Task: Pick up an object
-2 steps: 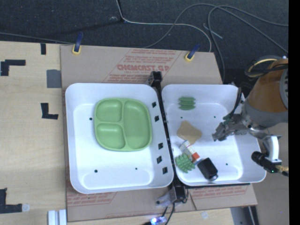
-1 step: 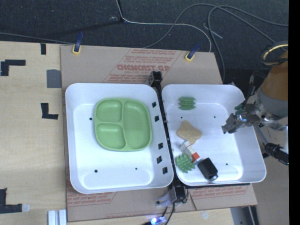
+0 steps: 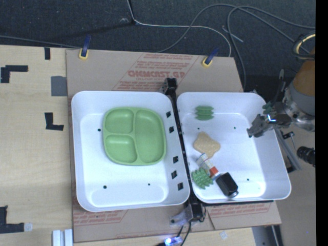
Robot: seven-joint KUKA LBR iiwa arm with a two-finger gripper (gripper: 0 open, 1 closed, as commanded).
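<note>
The right bin (image 3: 259, 160) holds several small objects. A green ridged piece (image 3: 204, 113) lies near its back wall. A tan flat piece (image 3: 206, 144) sits mid-left, with a small white and orange tube (image 3: 207, 165) just in front of it. A green spiky toy (image 3: 201, 178) and a black oblong object (image 3: 227, 184) lie near the front wall. My gripper (image 3: 258, 126) hangs over the right bin's right rim, apart from all of these, with nothing seen in it.
The left bin (image 3: 87, 152) holds a green divided plate (image 3: 135, 136). A black divider (image 3: 177, 137) runs between the bins. Cables (image 3: 215, 19) trail across the dark surface behind the bench.
</note>
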